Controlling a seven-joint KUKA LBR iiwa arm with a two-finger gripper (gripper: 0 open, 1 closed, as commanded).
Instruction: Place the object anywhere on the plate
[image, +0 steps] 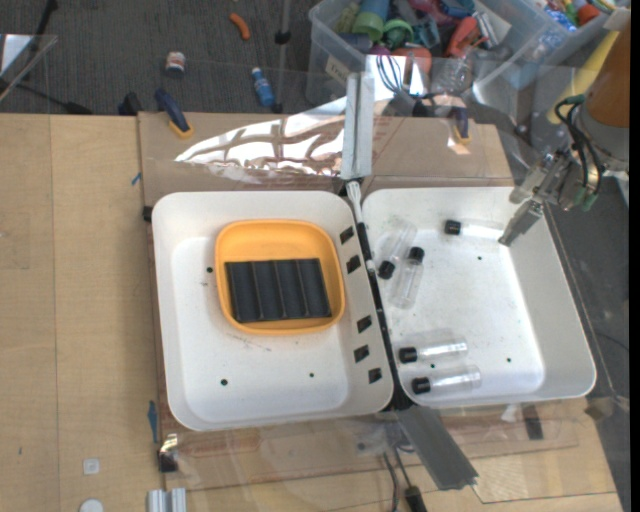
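A: Any writing legible?
B: None that I can make out.
A: Arm?
B: Enters from the right; gripper (522, 222) over the right bin's (560, 330) upper right corner, slanted down-left. Fingers' gap: cannot tell; nothing seen between them.
A: Objects?
B: Clear black-capped vials (433, 352) lie in the right bin. Orange plate (232, 243) in the left bin (190, 380), bearing a black ridged block (277, 290)

One fixed camera is mounted above the bench, looking down at a slant. It stands far enough back to take in both shallow white plastic bins, the left-hand bin (180, 390) and the right-hand bin (560, 330), in full, along with the light wooden benchtop (70, 300) and the dark grey floor (100, 50) beyond. The grey arm (560, 175) enters from the frame's right.
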